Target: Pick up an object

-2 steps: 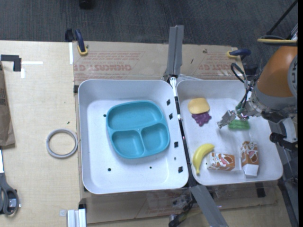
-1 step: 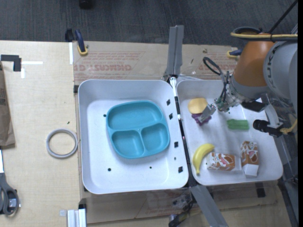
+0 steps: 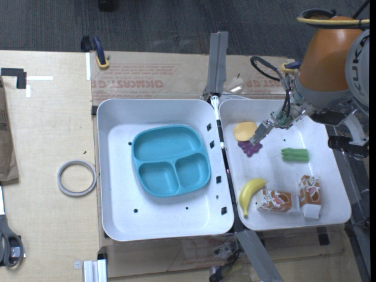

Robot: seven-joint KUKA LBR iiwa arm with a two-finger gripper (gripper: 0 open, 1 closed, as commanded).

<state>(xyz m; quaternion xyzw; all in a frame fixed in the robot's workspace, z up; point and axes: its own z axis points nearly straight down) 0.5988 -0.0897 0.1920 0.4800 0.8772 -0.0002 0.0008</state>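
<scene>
The gripper hangs low in the right bin, its tip right at the near edge of the yellow piece and just above the purple grapes — whether it is spread or closed I cannot tell. The grapes, the likeliest target, sit directly beneath and slightly toward the banana, so the coming move looks like a short drop, not a reach.
</scene>
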